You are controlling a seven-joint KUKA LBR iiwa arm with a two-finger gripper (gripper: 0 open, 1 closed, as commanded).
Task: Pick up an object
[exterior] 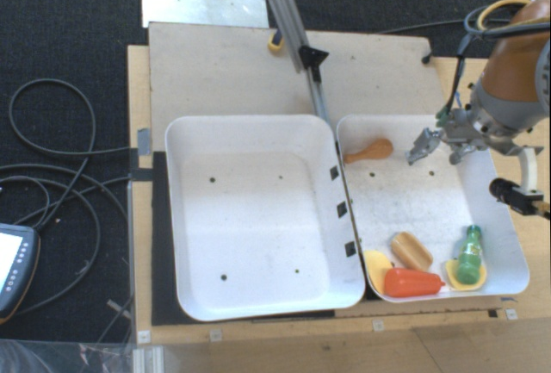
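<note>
Camera view: tool [439,146] open, gripping nothing, hovering over right bin [495,182] far side, just right of drumstick [368,151]. Pick not begun.

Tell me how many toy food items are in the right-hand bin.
5: drumstick at the far wall; yellow piece, bun, orange carrot and green bottle along the near edge.

Matt white plastic bins [258,139]; glossy green bottle [469,253].
</note>
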